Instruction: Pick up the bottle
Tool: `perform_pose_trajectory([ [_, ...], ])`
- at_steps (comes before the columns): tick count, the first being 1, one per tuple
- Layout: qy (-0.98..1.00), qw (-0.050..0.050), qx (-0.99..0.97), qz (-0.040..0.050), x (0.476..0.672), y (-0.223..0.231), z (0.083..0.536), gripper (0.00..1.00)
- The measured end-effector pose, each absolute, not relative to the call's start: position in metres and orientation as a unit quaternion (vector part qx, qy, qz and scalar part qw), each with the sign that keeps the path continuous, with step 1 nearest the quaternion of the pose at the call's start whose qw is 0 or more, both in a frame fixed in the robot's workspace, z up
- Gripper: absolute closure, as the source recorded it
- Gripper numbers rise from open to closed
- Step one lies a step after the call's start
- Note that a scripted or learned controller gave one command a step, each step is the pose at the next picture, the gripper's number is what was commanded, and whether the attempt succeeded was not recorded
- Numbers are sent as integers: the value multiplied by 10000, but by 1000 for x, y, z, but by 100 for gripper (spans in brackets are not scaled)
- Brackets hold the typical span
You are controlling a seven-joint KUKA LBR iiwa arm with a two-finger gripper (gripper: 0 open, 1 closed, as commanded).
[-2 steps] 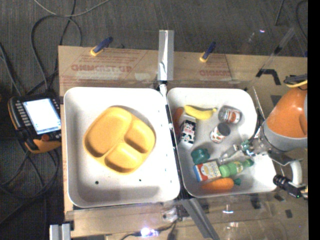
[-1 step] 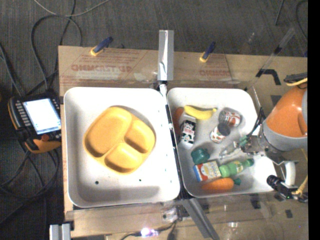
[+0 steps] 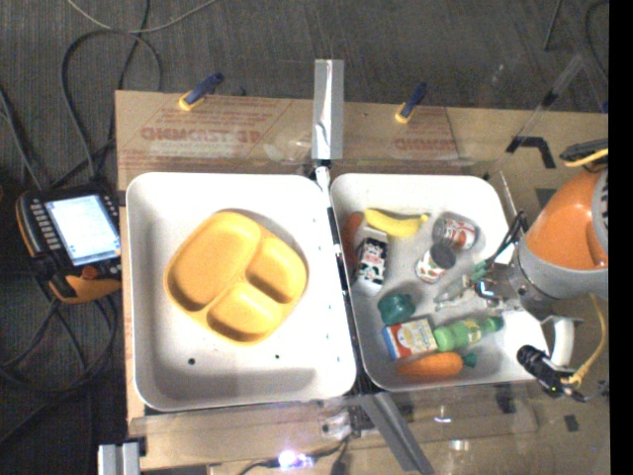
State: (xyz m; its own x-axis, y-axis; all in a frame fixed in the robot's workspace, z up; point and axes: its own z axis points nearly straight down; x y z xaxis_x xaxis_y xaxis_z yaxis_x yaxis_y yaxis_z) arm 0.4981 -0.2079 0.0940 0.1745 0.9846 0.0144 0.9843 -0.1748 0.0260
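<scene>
Here the green bottle (image 3: 463, 332) lies flat (cap rightward).

Bottle (image 3: 465, 333) — seemingly flat — beside hand (image 3: 461, 289)

Arm (image 3: 569, 250) showing big glossy orange band, rounded, sitting over grey wrist section. Gripper (image 3: 465, 290) looking like thin bare-metal fingers with greenish bits near wrist. Black connector hanging under wrist, yellowish cable looping off it. Pretty blurry, no markings reading clearly.
</scene>
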Motion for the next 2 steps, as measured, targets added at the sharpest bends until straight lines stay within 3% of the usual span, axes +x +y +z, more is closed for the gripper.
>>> perform_pose_trajectory([
  [2,6141,52,7891,138,498,-206,94,0],
])
